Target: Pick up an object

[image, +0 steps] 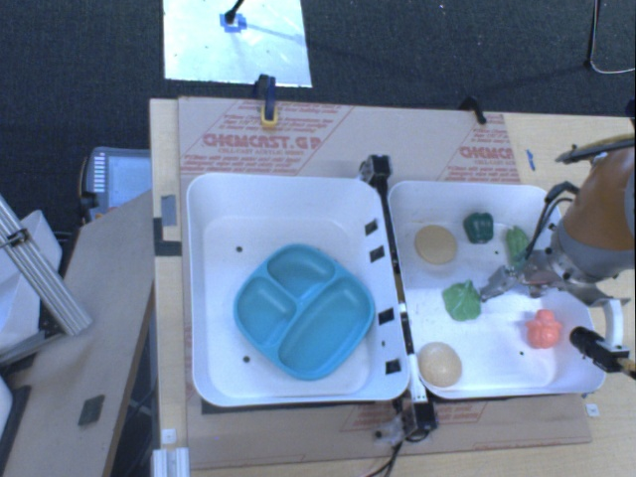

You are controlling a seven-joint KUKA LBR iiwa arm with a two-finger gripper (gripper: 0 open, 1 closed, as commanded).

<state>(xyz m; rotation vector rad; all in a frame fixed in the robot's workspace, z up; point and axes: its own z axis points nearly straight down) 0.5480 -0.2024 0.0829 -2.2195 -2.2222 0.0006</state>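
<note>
The right bin [497, 192] holds several small objects. A tan disc [435, 244], a dark green piece [479, 228] and a light green piece [517, 241] lie toward the back. A green lump [461, 300] sits in the middle, a red-orange toy [543, 330] to the right, and a tan ball [440, 364] at the front left corner. My gripper [525, 276] hangs low over the bin's right half, between the green lump and the red-orange toy, just behind both. I see nothing held in it.
The left bin [214, 266] holds a blue divided plate [303, 309]. A black-clipped divider [390, 266] runs between the bins. The grey arm with its orange band [604, 207] covers the right bin's far right edge.
</note>
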